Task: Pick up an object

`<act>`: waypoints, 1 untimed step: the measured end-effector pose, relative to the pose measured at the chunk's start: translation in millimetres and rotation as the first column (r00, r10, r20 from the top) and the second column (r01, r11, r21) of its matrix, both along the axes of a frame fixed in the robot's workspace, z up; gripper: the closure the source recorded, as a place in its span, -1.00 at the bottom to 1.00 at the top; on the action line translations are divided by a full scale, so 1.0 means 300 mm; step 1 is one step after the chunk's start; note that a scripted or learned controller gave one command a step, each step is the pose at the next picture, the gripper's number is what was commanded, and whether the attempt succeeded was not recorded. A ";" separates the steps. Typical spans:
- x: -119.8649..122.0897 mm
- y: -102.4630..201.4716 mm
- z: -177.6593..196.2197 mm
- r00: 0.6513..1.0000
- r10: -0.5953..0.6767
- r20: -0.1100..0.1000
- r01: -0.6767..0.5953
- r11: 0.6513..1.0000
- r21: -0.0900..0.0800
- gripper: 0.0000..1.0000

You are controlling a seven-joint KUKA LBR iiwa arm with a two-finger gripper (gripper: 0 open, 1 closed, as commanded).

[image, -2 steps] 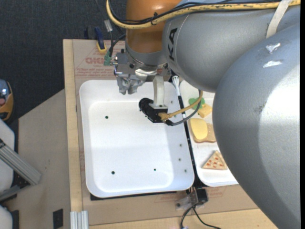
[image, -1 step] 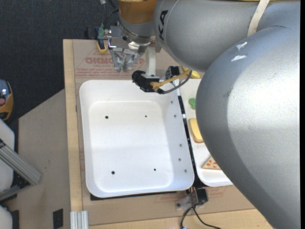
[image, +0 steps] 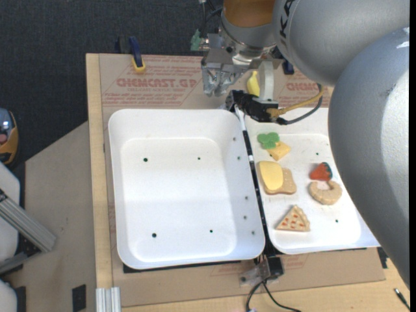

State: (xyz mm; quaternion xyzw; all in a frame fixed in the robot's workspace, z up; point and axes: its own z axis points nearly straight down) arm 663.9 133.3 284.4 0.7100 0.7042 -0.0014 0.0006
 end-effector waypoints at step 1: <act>-0.078 0.228 -0.190 1.000 0.013 -0.005 -0.013 1.000 0.003 1.00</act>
